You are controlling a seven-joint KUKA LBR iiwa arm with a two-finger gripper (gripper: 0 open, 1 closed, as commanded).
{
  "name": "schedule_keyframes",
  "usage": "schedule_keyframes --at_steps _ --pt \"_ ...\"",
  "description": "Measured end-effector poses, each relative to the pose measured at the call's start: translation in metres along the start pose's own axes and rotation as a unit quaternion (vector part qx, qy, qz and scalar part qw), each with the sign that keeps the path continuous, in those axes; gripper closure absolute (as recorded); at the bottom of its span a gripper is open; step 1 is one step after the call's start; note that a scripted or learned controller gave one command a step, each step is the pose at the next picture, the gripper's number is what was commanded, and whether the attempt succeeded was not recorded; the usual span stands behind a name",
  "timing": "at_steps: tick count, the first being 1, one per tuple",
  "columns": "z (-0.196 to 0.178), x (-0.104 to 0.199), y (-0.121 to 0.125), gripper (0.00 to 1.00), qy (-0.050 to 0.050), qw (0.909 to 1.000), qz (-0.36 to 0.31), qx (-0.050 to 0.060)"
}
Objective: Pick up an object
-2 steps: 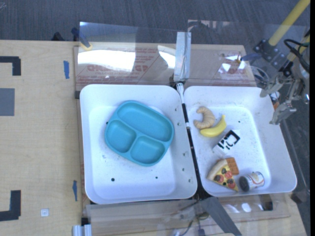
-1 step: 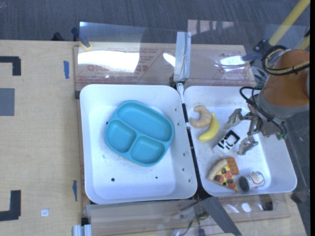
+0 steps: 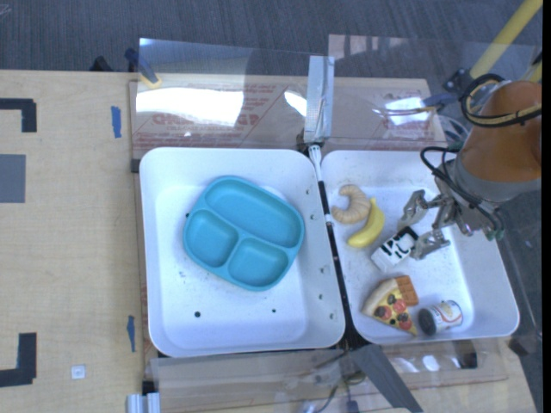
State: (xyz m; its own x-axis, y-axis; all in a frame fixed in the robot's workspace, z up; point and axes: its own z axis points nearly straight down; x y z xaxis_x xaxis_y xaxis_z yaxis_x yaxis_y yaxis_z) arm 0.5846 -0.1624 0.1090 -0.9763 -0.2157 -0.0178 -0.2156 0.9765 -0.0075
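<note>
One small black-and-white block-shaped toy lay in the right white bin, about mid-bin, still resting on the floor, not lifted. Two-finger gripper sat low right over it, fingers spread fairly wide, one finger just far of the toy, the other just right of it; contact unclear, nothing clamped between them. Judged: approach done, closing and lift left. Just left lay a yellow toy banana touching a tan croissant. Nearer: a pizza slice, small white can. Left bin held a blue divided plate.
</note>
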Motion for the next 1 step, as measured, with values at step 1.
schedule_keyframes --at_steps 1 --pt "-0.0795 0.0290 0.0841 1.00 0.006 0.9800 0.199 -0.002"
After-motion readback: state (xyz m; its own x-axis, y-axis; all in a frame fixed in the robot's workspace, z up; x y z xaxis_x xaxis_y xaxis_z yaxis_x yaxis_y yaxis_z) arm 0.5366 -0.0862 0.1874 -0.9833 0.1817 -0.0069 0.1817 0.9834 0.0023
